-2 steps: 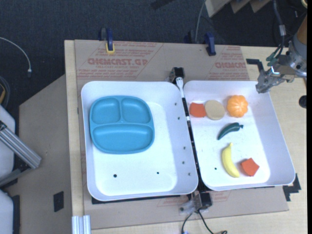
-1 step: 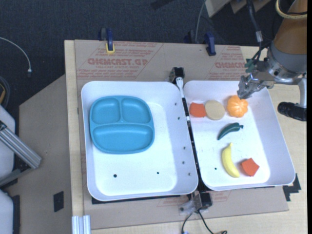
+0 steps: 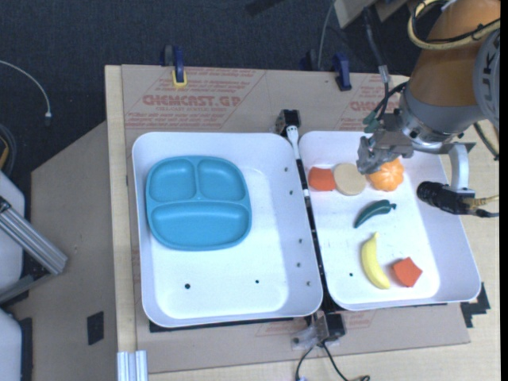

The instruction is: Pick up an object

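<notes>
On dark carpet, a cardboard-topped bench (image 3: pixel 238 94) bearing two white bins (image 3: pixel 230 292).

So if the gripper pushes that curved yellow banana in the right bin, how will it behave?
The curved yellow banana would probably pivot or spin rather than slide straight. It looks smooth and glossy, likely slippery. It may bump the orange block beside it.

You are viewing an evenly lit scene under diffuse overhead light. The two white bins (image 3: pixel 226 292) render bright, close to overexposed, with soft glare on their rims. Shadows are short and faint; note the soft one beneath the banana (image 3: pixel 375 262). The dark floor (image 3: pixel 63 38) around the desk (image 3: pixel 238 94) loses detail. Focus is moderate throughout, with slight softness and coarse grain on small items and cables.
</notes>
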### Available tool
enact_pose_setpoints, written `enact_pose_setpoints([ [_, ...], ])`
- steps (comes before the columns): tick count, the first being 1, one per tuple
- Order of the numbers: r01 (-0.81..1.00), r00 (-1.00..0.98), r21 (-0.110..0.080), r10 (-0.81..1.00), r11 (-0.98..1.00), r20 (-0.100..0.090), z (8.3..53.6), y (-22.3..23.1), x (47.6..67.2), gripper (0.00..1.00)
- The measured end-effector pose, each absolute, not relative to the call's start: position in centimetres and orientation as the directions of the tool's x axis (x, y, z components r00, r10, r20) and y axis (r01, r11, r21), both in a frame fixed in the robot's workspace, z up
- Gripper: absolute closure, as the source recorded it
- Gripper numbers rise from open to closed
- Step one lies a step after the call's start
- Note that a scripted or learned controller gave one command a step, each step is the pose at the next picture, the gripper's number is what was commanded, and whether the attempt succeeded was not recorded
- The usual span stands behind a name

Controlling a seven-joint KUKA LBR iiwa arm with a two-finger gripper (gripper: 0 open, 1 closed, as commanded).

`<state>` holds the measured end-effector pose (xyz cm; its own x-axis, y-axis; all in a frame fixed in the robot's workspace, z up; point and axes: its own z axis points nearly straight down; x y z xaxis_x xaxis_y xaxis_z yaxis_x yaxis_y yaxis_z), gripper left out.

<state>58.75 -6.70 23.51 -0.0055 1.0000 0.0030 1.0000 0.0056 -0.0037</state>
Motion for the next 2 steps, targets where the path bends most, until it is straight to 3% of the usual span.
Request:
enact_pose_setpoints([
  [1,1.000,-0.006,-0.003,1.000,0.006,0.003,23.4,-0.9,56.3,1.00],
  [2,1.000,-0.007,-0.002,1.000,0.007,0.003,24.1,4.8,55.1,1.00],
])
